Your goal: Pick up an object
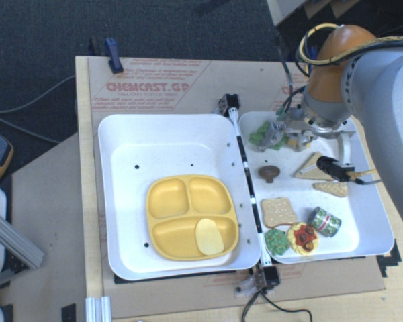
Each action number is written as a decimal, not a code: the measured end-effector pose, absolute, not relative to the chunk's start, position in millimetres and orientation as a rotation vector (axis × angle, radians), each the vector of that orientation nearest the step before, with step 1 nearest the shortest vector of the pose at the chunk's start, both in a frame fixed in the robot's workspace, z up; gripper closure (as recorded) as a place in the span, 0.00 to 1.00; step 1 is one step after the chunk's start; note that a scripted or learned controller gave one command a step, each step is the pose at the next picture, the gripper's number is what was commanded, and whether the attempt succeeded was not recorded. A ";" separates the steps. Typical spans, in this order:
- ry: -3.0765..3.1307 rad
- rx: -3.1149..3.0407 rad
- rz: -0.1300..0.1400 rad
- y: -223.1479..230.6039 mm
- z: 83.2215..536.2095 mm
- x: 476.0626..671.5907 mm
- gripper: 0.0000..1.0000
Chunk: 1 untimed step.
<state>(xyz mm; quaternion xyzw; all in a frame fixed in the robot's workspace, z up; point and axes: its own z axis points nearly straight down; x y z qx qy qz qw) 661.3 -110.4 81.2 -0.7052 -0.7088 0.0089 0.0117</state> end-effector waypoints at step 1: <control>-2.212 -2.210 0.032 -107.8 82.5 661.3 0.00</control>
